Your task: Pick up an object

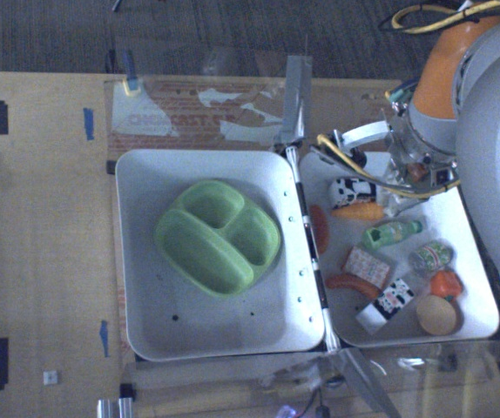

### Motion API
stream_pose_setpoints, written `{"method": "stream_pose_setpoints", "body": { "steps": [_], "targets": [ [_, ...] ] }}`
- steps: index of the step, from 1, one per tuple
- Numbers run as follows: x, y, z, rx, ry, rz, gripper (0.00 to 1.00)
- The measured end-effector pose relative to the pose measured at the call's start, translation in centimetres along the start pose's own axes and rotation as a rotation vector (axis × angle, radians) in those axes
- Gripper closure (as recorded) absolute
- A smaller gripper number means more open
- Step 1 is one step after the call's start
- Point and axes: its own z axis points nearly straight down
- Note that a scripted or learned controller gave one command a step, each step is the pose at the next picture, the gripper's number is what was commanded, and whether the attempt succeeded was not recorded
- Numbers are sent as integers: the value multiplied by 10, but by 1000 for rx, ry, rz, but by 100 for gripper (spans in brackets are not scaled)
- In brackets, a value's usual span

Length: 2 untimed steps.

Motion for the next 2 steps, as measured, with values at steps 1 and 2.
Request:
{"method": "stream_pose_setpoints", "body": {
  "steps": [1, 2],
  "targets": [
    [-12, -57, 48, 2, -2, 19, 100],
    [-12, -56, 41, 2, -6, 20, 100]
  ]
}}
